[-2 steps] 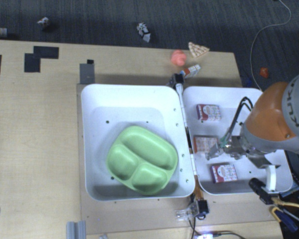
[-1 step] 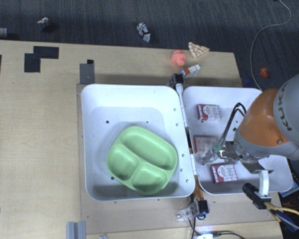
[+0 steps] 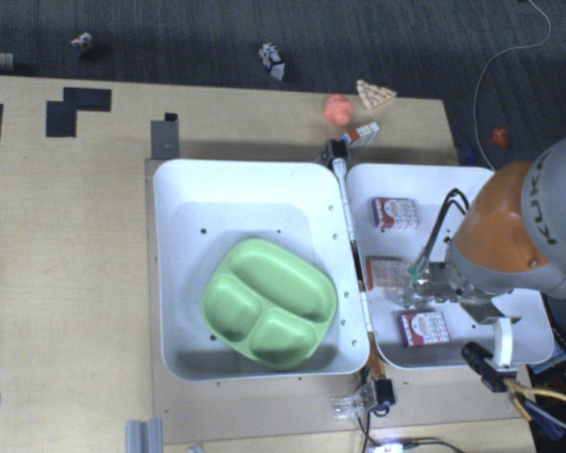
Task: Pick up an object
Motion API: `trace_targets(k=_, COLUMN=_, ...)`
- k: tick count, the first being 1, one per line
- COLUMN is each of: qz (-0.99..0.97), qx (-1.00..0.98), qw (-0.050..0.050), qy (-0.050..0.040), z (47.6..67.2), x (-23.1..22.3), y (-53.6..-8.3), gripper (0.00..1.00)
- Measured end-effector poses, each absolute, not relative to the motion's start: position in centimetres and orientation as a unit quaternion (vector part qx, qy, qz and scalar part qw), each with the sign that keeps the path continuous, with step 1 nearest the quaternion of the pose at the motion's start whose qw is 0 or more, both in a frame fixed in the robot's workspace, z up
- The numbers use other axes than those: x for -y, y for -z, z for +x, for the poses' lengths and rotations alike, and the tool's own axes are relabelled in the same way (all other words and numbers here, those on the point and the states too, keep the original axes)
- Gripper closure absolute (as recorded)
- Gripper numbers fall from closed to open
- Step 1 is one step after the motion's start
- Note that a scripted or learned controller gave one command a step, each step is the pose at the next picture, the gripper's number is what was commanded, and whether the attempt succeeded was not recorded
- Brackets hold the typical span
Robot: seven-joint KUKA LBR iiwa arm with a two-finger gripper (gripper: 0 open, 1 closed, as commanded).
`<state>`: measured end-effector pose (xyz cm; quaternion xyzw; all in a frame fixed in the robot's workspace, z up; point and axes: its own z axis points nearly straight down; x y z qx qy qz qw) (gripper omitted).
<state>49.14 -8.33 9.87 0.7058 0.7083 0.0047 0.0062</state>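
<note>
Hovering gripper (image 3: pixel 424 291) squarely above the small red-and-white printed packet (image 3: pixel 389 274) before descending, jaw state impossible to tell.

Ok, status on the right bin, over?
Hand low over right bin, between the middle packet and near packet. Nothing seen gripped. Far packet apart. Green tray in left bin.

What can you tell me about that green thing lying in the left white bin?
The green tray is a light green divided plate with rounded corners and three shallow compartments, one long and two smaller. It looks like smooth moulded plastic. It lies turned at an angle in the left bin, toward the near right part of it, and seems slightly tilted, one edge close to the bin's wall. Nothing lies in its compartments, and the gripper is over the other bin, away from it.
</note>
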Motion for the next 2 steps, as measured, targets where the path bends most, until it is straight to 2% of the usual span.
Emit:
trace_targets(k=1, qz=0.706, qx=-0.708, qw=0.006, qy=-0.0046, z=49.1, x=8.3, y=-9.9, gripper=0.0)
trace_targets(k=2, qz=0.705, qx=-0.709, qw=0.007, qy=-0.0062, z=49.3, x=8.2, y=-10.9, gripper=1.0)
